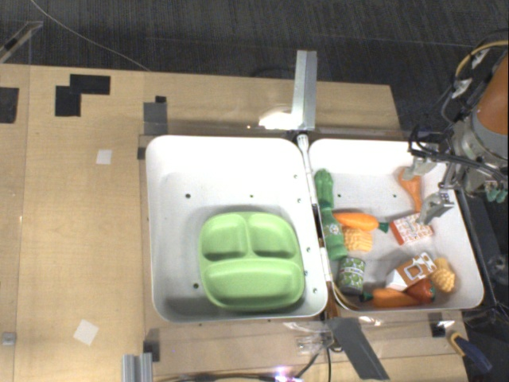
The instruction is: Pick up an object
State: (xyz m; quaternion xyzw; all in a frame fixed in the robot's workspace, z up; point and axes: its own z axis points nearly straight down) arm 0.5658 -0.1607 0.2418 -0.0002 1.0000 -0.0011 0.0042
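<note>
My gripper [429,188] hangs over the far right part of the right bin [374,161], fingers apart and nothing between them. Just left of it lies a small orange piece [410,188]. A red and white carton [411,230] sits a little nearer the front. Along the bin's left wall stand a green bottle [324,189] and a green can [351,273]. An orange carrot [355,220] and a yellow corn piece [358,242] lie in the middle. At the front are a brown carton [413,270], a yellow cob [444,275] and another carrot [391,297].
The left bin [183,165] holds a green divided plate [251,261] toward its front. A metal post [305,86] rises behind the wall between the two bins. The arm [487,122] comes in from the right.
</note>
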